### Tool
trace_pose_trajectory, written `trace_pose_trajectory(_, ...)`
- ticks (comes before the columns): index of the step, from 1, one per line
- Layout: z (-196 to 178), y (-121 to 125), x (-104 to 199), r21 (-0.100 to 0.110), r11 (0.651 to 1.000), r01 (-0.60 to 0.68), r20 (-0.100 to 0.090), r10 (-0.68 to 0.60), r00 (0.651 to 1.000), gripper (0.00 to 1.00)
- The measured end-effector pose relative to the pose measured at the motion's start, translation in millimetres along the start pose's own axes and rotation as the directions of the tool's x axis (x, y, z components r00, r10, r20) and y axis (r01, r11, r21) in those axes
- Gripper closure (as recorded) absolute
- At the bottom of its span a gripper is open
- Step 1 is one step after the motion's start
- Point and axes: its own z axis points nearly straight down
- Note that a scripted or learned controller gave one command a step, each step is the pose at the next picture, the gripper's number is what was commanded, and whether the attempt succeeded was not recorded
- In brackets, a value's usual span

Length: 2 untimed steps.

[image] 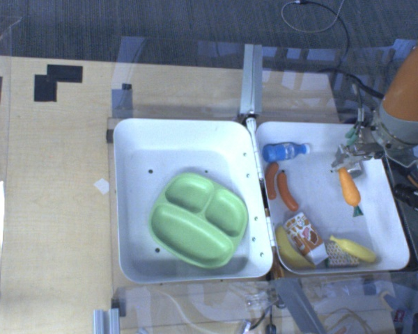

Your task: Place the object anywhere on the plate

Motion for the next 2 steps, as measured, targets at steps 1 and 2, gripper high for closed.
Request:
trace_pose_trajectory(1, 7, -7, 78, 0.003, 0.989, -0.148, -0.001, 0.148, 0.989, 1.00)
trace_pose_trajectory(2, 6, -35, 148, 0.003, 0.992, 0.129, -0.002, -0.129, 0.992, 1.00)
